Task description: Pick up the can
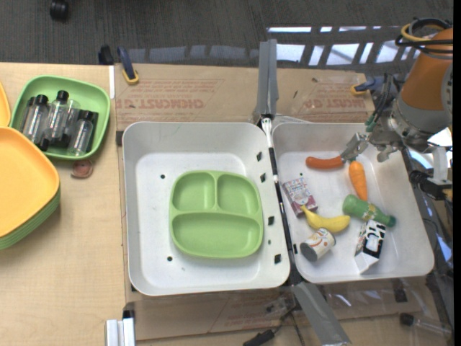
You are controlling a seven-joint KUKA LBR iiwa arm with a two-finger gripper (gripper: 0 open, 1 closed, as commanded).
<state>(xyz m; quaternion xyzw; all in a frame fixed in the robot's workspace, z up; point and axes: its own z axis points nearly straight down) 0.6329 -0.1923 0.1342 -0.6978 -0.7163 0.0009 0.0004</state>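
Observation:
The can (318,244) is small and silver with a printed label. It lies on its side near the front of the right bin (421,262), just below a yellow banana (325,221). My gripper (367,148) hangs over the bin's back right part, above the orange carrot (358,180) and right of a red sausage (325,162). It is open with nothing between its fingers, and it stands well behind the can and to its right.
The right bin also holds a pink packet (297,195), a green bottle (367,210) and a black-and-white carton (371,240) right of the can. The left bin (137,193) holds a green divided plate (216,215). A green tray of vials (61,117) and orange plates (25,186) sit at far left.

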